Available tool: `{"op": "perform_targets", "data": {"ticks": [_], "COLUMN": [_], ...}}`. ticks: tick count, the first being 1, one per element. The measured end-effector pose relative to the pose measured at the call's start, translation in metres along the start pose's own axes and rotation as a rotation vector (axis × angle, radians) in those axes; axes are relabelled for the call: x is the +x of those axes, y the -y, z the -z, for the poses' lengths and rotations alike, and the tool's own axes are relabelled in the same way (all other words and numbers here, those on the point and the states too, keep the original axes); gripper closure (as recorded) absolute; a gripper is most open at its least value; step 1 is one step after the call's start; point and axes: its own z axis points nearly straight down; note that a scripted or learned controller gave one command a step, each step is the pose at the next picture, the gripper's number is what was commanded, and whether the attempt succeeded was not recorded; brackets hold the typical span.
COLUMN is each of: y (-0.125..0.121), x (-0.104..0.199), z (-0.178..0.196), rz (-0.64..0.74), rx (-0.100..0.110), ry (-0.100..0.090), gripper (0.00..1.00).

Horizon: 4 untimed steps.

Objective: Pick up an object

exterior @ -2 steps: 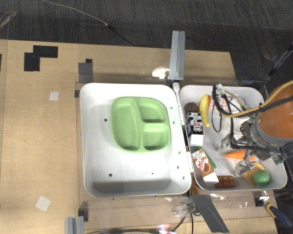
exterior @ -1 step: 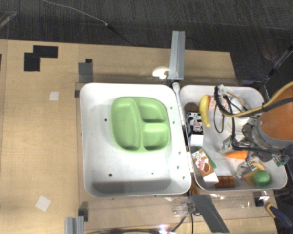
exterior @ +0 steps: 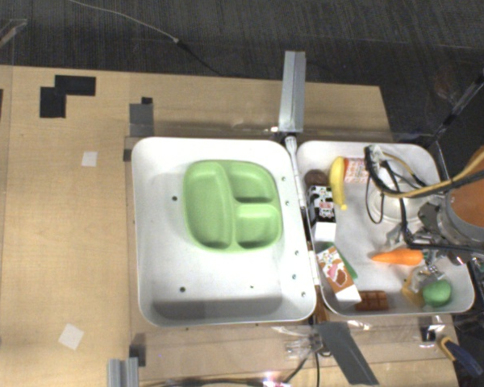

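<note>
Here we see the claw (exterior: 426, 258) low in the right bin (exterior: 403, 153), at the frame's lower right, though we cannot tell its state. A carrot (exterior: 397, 257) lies just left of it and a green ball (exterior: 437, 293) just below. Further left sit a snack packet (exterior: 336, 268), a brown bar (exterior: 374, 300) and a banana (exterior: 338, 181). The left bin (exterior: 157, 240) holds a green divided tray (exterior: 230, 205), mid-frame on the bench (exterior: 56, 240)

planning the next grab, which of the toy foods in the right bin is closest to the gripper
The orange carrot, lying directly beside the gripper. The green ball sits a little farther toward the bin's front, and the yellow banana is far off, near the divider.
</note>
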Motion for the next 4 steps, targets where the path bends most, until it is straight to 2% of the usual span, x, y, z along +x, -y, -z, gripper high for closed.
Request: {"op": "perform_targets", "data": {"ticks": [1, 2, 3, 4], "y": [-0.053, 0.018, -0.027, -0.03], "x": [-0.032, -0.106, -0.067, -0.061], "z": [0.001, -0.004, -0.001, -0.001], "rz": [0.231, 0.276, 0.234, 0.276], "rx": [0.003, -0.004, -0.004, 0.001], "ry": [0.002, -0.002, -0.003, 0.003], "gripper": [0.0, 0.0, 0.0, 0.0]}}
